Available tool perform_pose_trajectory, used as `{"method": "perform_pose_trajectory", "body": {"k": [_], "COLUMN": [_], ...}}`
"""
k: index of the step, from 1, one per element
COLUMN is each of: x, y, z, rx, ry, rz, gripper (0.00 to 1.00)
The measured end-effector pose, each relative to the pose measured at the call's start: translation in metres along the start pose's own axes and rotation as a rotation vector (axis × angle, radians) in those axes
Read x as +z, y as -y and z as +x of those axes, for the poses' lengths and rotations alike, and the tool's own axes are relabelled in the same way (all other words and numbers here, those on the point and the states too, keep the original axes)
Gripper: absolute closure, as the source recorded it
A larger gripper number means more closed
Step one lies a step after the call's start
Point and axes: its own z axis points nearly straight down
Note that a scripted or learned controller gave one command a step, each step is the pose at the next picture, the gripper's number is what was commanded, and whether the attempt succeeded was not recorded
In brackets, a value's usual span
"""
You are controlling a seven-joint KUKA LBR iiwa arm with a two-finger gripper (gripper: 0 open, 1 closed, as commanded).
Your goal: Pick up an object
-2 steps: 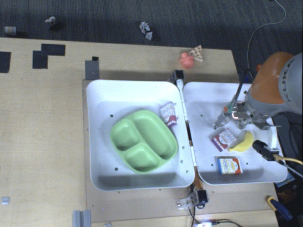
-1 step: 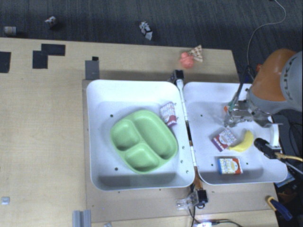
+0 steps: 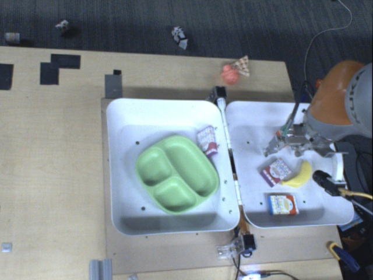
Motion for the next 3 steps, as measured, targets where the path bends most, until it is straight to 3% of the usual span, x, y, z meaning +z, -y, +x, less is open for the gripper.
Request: {"method": "perform_pose_trajectory", "body": {"k": [1, 2, 3], "x": [0.012, 0.0, 0.0], "y": [0.024, 0.022, 0.022], "z": [0.054, 0.055, 0.055], "rx": [0.0, -0.002, -0.002], "ry": [-0.001, 0.0, 0.0], "rz": [0.002, -0.005, -0.004], "gripper": [0.0, 1.0, 0.0]}}
